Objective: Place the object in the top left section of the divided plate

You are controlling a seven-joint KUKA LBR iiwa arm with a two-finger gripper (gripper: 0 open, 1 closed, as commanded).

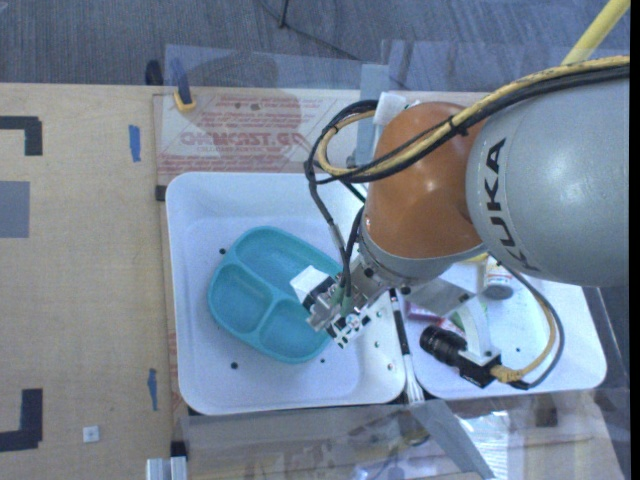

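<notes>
Hand point(335, 313) low over the right edge of the teal divided plate point(262, 306) in the left bin point(190, 268). White object point(307, 282) resting at the plate's right side, beside the hand. Grip: impossible to tell.

Teal plastic divided plate point(262, 303) is lying tilted in the left shallow white bin point(190, 268), toward its right half. Grey-and-orange arm's two-finger gripper point(335, 313) is hanging over the plate's right edge. Right shallow white bin point(580, 363) is sitting just beside the left one, mostly under the arm.
</notes>
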